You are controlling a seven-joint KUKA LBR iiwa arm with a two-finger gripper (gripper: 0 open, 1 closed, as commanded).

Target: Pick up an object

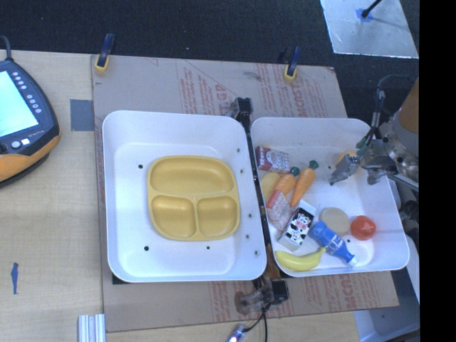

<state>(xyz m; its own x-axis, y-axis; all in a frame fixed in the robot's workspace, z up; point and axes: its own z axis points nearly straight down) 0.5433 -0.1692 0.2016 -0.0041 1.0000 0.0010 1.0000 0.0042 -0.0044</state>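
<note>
You are early in the pick: nothing is lifted yet. The gripper (347, 168) hovers over the right bin (324, 128), near its far right side, and its fingers look spread with nothing between them. Every candidate lies in that bin: two carrots (293, 185), a banana (299, 261), a blue bottle (331, 241), a tomato (363, 227) and a cow-print carton (296, 228). The left bin (121, 191) holds a yellow divided tray (193, 197). Both bins sit on cardboard (185, 84) clamped to a pale wooden bench (43, 234), with dark floor beyond and a teach pendant (21, 123) at the left.
</note>
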